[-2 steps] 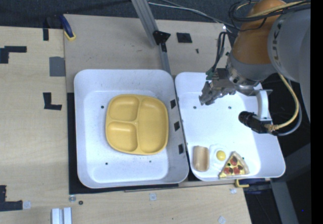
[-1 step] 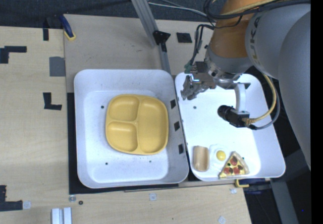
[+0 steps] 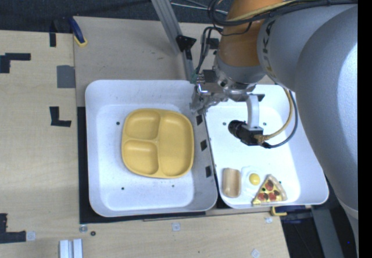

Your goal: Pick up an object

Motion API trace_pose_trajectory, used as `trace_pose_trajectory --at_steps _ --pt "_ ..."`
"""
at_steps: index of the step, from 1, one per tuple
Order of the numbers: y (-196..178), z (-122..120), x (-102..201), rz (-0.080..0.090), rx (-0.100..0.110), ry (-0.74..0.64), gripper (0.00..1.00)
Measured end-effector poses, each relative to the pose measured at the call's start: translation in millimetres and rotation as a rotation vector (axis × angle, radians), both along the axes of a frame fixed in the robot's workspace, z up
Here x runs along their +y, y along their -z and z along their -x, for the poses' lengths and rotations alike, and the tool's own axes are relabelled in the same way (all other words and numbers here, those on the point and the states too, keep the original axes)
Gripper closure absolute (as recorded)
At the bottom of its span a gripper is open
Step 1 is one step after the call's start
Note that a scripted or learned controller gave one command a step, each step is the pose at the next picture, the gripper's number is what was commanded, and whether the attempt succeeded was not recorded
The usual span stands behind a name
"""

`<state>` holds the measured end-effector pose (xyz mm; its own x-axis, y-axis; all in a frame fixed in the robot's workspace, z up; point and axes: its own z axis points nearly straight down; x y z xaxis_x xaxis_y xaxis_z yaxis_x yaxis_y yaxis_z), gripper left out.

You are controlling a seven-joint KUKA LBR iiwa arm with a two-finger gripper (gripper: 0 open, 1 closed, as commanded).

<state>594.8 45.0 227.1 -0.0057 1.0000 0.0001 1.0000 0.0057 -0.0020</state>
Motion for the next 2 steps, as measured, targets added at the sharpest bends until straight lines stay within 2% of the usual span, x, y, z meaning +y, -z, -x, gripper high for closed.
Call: trace_pose_trajectory --at_steps 1,2 --pt "2.7 -14.5 51.2 0.000 -0.001 0.000 1.00" --pt "2.5 -14.1 48.3 0.001 0.000 0.003 0.00"
